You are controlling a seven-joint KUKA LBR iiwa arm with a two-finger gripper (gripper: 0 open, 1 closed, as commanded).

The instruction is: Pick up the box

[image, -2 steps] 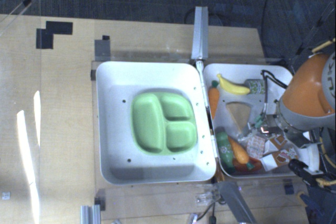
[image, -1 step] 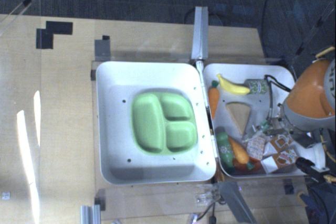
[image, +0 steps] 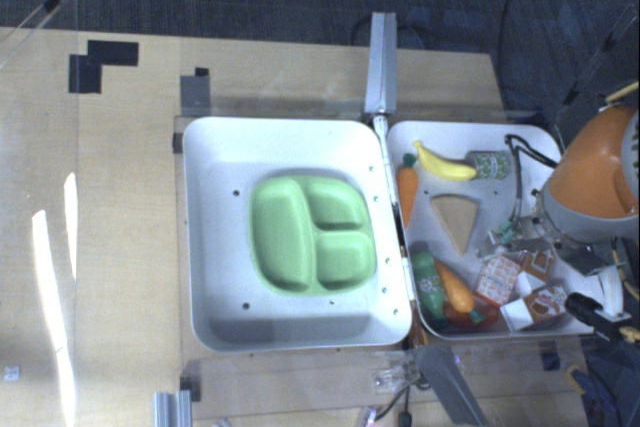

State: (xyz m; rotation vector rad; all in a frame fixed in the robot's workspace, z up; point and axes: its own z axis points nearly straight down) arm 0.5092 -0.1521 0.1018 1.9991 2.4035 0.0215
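Observation:
A small brown and white patterned box (image: 497,277) lies in the right bin (image: 455,225), near its front right corner. Two similar small packets (image: 546,301) sit just right of it, one close under the wrist (image: 540,261). My gripper (image: 520,237) hangs over the right side of this bin, directly behind the box and a little above it. The arm's orange band (image: 598,170) and grey wrist hide the bin's right edge.
The right bin also holds a banana (image: 445,165), a carrot (image: 407,193), a small can (image: 489,164), a green bottle (image: 429,281) and an orange and red piece (image: 462,300). In the left bin (image: 210,215) lies a green divided plate (image: 312,232).

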